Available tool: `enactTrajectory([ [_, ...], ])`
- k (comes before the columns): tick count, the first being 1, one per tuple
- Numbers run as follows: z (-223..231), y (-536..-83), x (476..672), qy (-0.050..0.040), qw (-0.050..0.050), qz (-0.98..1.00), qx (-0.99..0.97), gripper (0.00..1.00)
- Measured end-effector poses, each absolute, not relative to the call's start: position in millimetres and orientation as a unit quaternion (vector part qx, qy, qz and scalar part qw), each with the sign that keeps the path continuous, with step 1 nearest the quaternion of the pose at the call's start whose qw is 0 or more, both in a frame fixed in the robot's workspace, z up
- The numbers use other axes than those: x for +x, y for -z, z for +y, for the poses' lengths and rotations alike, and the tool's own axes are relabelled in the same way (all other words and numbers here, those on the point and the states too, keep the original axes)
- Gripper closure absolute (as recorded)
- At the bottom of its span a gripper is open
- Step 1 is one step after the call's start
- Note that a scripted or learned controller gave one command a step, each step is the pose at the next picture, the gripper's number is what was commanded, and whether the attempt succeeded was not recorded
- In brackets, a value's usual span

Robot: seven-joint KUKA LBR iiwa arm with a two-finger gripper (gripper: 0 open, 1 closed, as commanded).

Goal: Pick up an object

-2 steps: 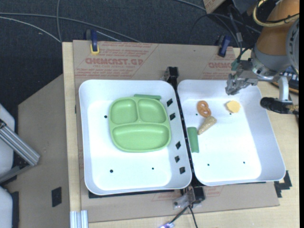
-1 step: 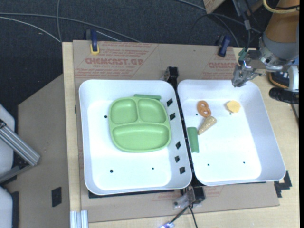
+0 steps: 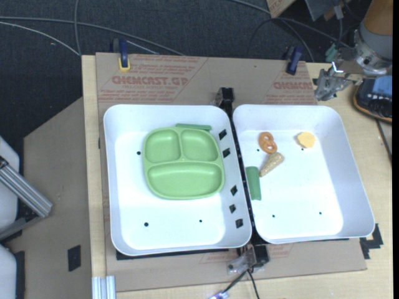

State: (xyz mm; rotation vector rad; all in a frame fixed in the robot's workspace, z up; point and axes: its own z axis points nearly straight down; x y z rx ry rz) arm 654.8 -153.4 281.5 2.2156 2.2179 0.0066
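Observation:
The right bin holds four small items. An orange pretzel lies near its back left, and a yellow piece lies to the right of it. A tan cone-shaped piece sits just in front of the pretzel. A green stick lies along the bin's left wall. My gripper hangs beyond the back right corner of this bin, over the bench and outside the bin, well away from all the items. Nothing shows in it.
The left bin holds a green divided plate in its middle. Blue clamps hold the cardboard base at the back. Cables cross the dark floor behind the bench.

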Motion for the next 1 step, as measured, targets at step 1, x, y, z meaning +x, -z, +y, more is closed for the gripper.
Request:
enactTrajectory([
  [1, -99.1, -267.3, 635.3, 0.0000, -0.002, 0.709, 0.705, 1.00],
])
